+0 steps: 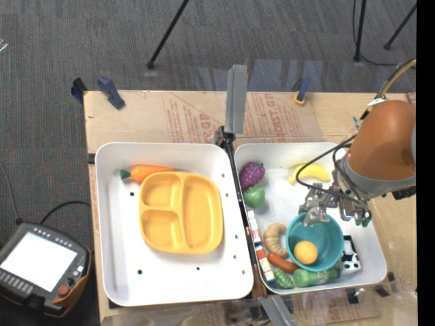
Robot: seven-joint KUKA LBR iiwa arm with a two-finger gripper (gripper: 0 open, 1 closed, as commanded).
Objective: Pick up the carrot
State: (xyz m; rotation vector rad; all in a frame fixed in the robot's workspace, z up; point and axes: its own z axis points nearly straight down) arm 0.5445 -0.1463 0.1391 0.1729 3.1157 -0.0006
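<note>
Claw (317, 212) above the teal bowl's (315, 243) rim, right bin (370, 250); its opening can't be judged, nothing seen held. Carrot (149, 172) in left bin (112, 250), touching the yellow tray's (182, 212) upper edge.

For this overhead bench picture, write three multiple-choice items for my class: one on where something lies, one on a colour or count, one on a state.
1. Where is the carrot with the green top?
A. In the left bin, against the yellow tray's far edge
B. In the teal bowl
C. On the floor

2. How many compartments has the yellow tray?
A. One
B. Three
C. Six

3. What is in the teal bowl?
A. Nothing
B. A banana
C. A yellow-orange ball

Key: 1 A, it lies in the left bin touching the tray's upper left edge. 2 B, two small sections and one long one show. 3 C, the ball sits inside the bowl, with the gripper just above the rim.
</note>
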